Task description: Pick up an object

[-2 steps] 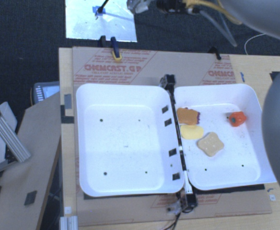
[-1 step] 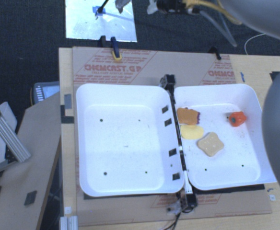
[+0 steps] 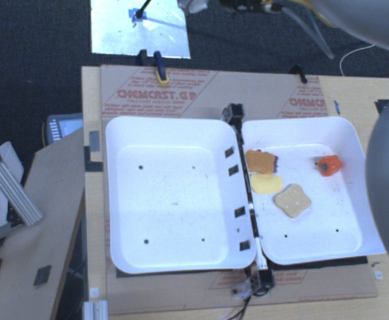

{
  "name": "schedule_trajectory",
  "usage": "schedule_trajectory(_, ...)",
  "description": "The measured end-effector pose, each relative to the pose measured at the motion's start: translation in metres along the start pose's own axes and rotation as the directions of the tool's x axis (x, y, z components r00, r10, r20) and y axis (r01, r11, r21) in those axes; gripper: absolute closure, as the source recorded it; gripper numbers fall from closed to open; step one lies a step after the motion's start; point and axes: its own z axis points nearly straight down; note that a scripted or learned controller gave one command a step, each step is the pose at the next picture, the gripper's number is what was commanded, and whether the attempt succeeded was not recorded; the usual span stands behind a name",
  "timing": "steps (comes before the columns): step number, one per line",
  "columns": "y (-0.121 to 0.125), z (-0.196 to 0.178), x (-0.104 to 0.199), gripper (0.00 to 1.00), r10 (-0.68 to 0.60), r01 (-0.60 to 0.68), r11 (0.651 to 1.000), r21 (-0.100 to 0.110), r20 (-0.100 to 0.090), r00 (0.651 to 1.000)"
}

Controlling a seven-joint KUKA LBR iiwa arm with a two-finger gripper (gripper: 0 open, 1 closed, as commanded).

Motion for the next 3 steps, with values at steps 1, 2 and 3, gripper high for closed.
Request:
schedule_trajectory(1, 0.000, 0.000, 0.000, 0.00, -0.001, 0.001, 1.000, 0.001, 0.000, 1.000)
schedule_trajectory(2, 0.000, -0.011, 0.001, 1.00, -0.004, 0.004, 1.000, -0.002, 0.000, 1.000)
schedule_trajectory(3, 0.000, -0.011, 0.001, 0.00, -0.004, 0.004, 1.000, -0.001, 0.000, 1.000)
